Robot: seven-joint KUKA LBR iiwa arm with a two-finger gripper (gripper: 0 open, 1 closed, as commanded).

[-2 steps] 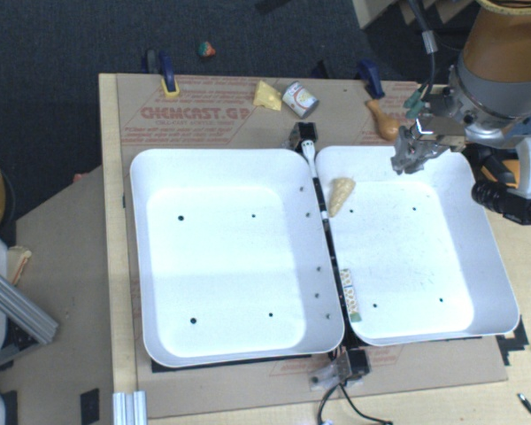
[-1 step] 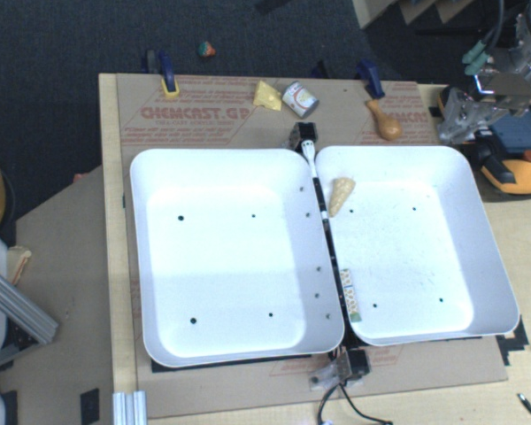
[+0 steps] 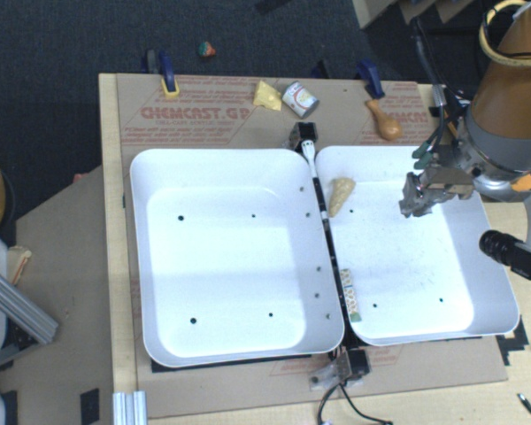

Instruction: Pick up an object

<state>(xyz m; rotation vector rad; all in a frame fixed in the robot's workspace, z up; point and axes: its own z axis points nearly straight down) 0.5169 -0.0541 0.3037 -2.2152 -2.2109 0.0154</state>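
A pale tan, wedge-shaped object [image 3: 340, 194] is lying in the right bin [image 3: 478, 317], in its upper left corner, close to the wall that this bin shares with the left one. It is resting flat on the white floor with its broader end pointing up toward the far rim and its narrower end tapering down and to the left, almost meeting the dividing wall. It is sitting alone, with bare white floor showing on its other sides.

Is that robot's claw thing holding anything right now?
Nothing visible. The end effector hangs over the right bin, apart from the beige piece lying there.
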